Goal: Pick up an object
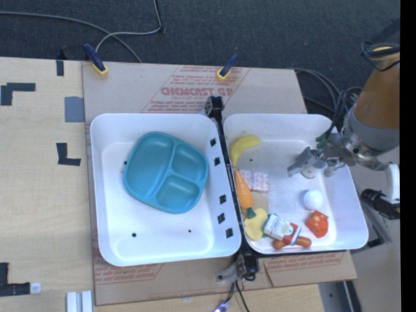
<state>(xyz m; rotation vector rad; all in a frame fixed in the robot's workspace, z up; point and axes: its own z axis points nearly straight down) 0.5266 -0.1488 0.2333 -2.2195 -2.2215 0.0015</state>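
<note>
The right bin holds a yellow banana, an orange carrot, a pink-and-white packet, a white egg, a red strawberry-like piece, a small carton, a sausage and a yellow piece. My gripper hangs over the right side of this bin, above and just left of the egg. Nothing shows between its fingers.
The left bin holds a blue divided plate. Black clips run along the wall between the bins. Yellow clamps hold the cardboard at the back. Cables lie on the dark floor beyond.
</note>
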